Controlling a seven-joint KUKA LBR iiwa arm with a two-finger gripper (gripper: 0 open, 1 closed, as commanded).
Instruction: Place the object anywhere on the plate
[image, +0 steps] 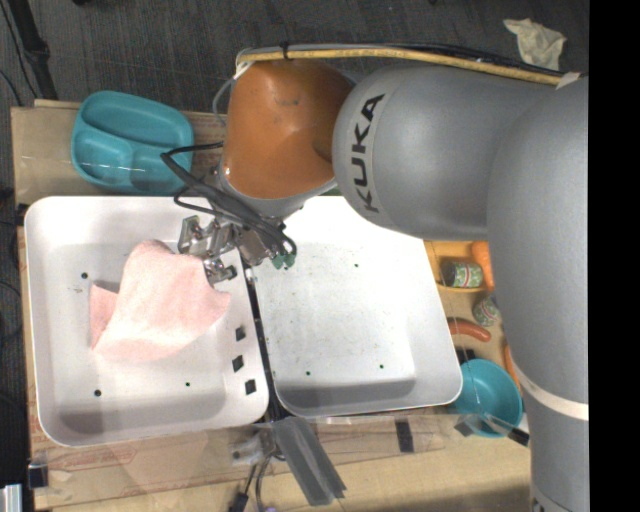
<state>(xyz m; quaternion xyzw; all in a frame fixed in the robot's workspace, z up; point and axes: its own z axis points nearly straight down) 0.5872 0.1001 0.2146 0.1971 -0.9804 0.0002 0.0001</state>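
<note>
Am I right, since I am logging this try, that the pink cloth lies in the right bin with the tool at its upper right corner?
Not quite. The camera view shows the pink cloth lying in the left bin, not the right bin. The rest stands: the tool is at the cloth's upper right corner.

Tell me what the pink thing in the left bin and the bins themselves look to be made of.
Pink cloth: soft woven or terry fabric, matte, judging by its folds and draped, fuzzy edges. Left bin and right bin: probably moulded plastic, smooth white with a slight sheen and rounded corners.
</note>
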